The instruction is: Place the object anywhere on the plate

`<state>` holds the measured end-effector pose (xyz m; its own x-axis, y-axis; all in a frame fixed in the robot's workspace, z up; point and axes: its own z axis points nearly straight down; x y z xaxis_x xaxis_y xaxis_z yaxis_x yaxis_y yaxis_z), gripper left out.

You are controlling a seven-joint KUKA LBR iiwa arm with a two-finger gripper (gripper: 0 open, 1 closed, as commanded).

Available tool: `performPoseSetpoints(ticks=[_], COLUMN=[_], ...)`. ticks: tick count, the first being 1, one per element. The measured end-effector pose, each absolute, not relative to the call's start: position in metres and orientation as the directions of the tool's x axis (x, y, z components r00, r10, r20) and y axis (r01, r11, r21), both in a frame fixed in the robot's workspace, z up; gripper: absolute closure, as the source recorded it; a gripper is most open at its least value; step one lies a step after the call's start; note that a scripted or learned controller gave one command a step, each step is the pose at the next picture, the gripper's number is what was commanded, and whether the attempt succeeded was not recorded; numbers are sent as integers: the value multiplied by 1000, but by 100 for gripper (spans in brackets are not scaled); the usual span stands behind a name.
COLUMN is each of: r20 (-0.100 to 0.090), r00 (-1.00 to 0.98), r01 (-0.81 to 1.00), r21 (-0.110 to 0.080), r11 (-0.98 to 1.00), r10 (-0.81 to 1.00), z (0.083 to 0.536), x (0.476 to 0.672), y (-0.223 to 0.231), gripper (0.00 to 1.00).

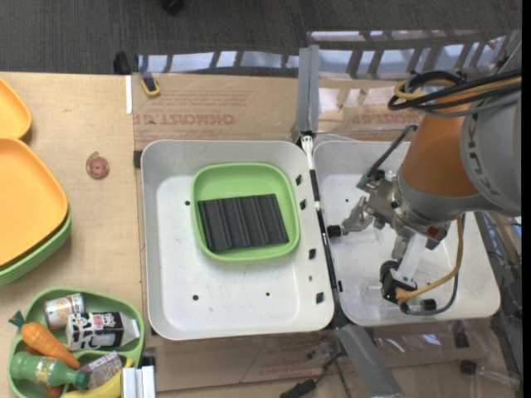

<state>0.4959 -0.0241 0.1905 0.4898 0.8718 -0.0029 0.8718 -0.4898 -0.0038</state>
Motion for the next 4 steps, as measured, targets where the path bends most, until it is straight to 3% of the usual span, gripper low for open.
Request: performPoseSetpoints(ticks=[2,3,4], r20=[-3,-5,-5], r00=[523,522,556], r01=[852,853,831], r21=[-2,-3,-4], r11=[-523,-522,-556], r10=[852,853,831], z=[199,190,190], x=[478,514,518], y=[96,33,83], gripper=[0,0,0])
